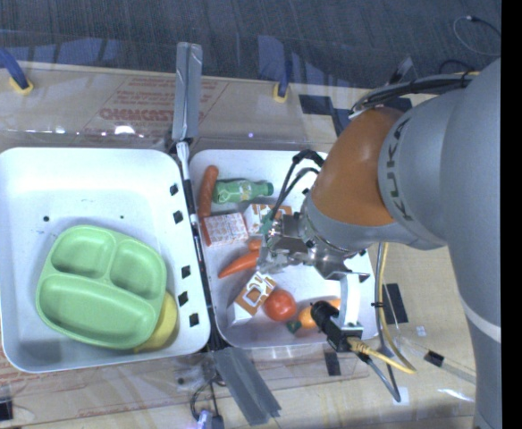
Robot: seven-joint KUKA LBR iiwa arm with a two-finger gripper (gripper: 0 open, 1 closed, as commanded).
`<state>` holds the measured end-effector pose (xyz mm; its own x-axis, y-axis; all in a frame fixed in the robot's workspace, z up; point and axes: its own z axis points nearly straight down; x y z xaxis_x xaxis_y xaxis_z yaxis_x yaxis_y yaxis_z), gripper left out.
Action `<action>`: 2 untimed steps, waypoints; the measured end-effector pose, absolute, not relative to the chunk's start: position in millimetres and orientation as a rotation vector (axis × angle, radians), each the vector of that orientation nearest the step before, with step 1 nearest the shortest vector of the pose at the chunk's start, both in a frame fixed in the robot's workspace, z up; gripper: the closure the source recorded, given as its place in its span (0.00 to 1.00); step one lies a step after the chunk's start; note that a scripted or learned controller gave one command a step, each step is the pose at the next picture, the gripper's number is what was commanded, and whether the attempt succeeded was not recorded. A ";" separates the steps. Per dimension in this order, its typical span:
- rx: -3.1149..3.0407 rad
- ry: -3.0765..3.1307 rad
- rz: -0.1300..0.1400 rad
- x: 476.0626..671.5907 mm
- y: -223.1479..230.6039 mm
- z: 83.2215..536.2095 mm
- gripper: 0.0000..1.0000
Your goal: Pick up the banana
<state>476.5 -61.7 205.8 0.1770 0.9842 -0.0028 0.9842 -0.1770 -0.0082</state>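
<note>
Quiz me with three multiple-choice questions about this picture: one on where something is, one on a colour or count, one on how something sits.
1. Where is the banana?
A. In the left bin, at the tray's lower right edge
B. In the right bin, beside the tomato
C. On the bench outside both bins

2. What colour is the divided tray?
A. Red
B. Green
C. Blue

3. How does the bottle sit?
A. Standing upright
B. Lying on its side
C. Hanging from the arm

Answers:
1. A: a yellow curve peeks out from under the tray in the left bin.
2. B: its three compartments are light green.
3. B: it lies flat near the top of the right bin.
</note>
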 end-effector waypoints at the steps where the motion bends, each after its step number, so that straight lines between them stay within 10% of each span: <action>1: -1.887 -2.501 0.012 476.6 28.5 200.8 1.00; 2: -1.773 -2.604 -0.016 488.3 133.3 108.7 1.00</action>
